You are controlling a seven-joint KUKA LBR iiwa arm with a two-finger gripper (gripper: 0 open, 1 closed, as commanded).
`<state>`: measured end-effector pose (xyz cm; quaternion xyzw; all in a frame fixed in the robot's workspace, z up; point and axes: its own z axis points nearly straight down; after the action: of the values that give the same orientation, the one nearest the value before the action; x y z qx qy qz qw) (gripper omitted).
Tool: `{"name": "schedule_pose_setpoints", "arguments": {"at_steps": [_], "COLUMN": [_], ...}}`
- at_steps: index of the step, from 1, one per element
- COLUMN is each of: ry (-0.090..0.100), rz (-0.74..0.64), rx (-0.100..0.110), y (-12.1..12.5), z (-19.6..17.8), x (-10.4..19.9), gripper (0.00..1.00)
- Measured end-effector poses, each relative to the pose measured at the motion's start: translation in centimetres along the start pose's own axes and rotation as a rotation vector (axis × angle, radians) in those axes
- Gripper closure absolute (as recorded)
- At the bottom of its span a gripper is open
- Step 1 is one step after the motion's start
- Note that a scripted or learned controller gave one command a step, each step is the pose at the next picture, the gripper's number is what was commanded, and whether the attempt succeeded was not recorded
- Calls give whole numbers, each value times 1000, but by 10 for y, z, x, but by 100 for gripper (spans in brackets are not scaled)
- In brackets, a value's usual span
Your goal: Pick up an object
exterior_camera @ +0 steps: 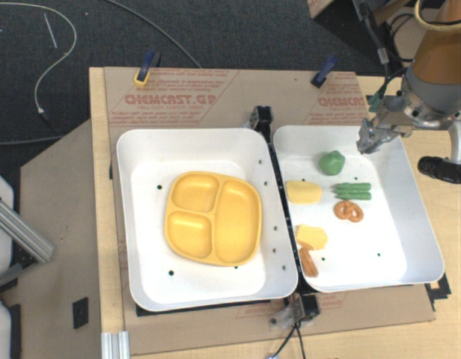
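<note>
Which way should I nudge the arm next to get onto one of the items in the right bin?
Probably ease the gripper toward the bin's middle and down over the green round item. The gripper sits at the right bin far edge, and that item is the nearest one, standing apart from the green beans and the pale yellow piece.

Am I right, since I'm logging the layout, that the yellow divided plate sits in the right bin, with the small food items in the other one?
Not quite. The camera view shows the yellow divided plate in the left bin; the small food items, such as the green piece, lie in the right bin.
</note>
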<state>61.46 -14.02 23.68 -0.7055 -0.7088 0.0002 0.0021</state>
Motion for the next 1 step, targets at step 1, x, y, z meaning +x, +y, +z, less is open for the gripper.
{"name": "schedule_pose_setpoints", "arguments": {"at_steps": [1], "ry": [1], "rz": [-1], "rx": [-1], "y": [-15], "z": [-7], "x": [45], "gripper": [100]}}
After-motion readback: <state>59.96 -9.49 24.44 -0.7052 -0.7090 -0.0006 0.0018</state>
